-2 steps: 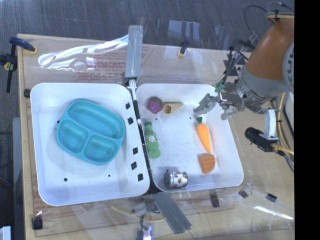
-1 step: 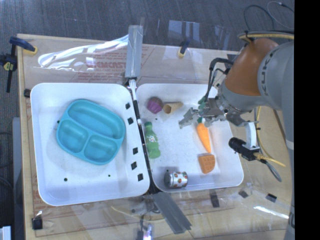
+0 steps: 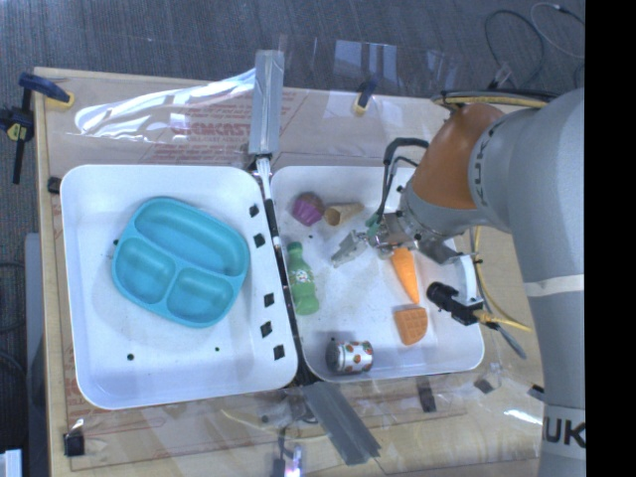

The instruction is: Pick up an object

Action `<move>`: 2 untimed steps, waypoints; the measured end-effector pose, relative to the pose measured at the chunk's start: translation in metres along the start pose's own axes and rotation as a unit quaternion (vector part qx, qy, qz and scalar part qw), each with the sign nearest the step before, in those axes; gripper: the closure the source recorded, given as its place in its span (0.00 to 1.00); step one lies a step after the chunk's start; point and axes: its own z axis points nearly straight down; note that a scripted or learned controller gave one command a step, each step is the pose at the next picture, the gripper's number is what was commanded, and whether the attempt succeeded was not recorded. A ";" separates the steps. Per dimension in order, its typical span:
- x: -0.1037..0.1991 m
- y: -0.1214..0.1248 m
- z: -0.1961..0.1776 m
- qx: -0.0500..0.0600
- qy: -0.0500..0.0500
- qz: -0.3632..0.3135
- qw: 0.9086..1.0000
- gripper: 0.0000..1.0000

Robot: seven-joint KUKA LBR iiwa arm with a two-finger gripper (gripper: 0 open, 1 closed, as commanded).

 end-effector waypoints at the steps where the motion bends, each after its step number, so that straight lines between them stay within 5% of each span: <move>1: -0.002 -0.004 -0.095 -0.002 -0.001 -0.027 1.000 0.00; 2: 0.002 -0.023 0.000 0.000 0.000 0.006 1.000 0.00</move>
